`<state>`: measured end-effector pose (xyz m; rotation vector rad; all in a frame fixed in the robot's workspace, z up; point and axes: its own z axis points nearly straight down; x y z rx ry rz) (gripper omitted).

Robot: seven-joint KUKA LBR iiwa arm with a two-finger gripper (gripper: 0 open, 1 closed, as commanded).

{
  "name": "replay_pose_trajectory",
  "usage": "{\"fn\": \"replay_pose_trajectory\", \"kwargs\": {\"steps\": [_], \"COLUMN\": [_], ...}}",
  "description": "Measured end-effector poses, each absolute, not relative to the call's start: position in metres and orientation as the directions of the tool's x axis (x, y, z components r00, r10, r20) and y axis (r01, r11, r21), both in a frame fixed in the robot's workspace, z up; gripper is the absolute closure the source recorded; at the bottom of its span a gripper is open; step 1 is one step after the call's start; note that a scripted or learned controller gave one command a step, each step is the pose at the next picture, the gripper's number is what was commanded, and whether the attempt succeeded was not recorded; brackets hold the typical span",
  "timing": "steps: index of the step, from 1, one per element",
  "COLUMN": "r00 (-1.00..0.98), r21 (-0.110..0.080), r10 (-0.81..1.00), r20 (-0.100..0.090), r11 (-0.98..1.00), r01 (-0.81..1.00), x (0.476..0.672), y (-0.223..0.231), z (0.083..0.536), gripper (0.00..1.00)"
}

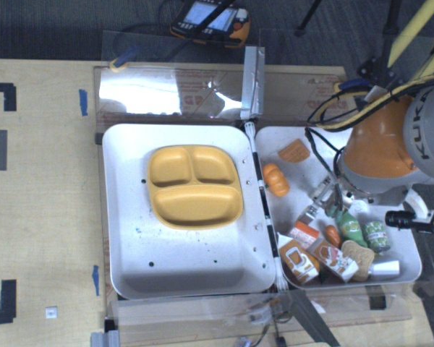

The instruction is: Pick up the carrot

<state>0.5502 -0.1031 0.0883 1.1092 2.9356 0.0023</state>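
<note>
The gripper hung low in the right bin, over the toy food near its middle; whether it was clenched or released could not be told. The carrot lay near that bin's left wall, apart from the gripper. A yellow plate sat in the left bin.

fixed overhead camera, slanted down on both bins
</note>
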Motion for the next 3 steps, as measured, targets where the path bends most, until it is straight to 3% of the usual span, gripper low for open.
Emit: {"fn": "replay_pose_trajectory", "kwargs": {"steps": [1,2,3], "r00": [-0.667,-0.666,-0.175], "r21": [0.006,0.011,0.007], "r10": [0.745,0.746,0.985], "r20": [-0.004,-0.009,-0.002], "r11": [0.667,0.666,0.175], "r01": [0.745,0.746,0.985], "x": [0.535,0.537,0.526], "y": [-0.113,-0.113,-0.132], "z": [0.087,0.099,0.088], "gripper": [0.0,1.0,1.0]}}
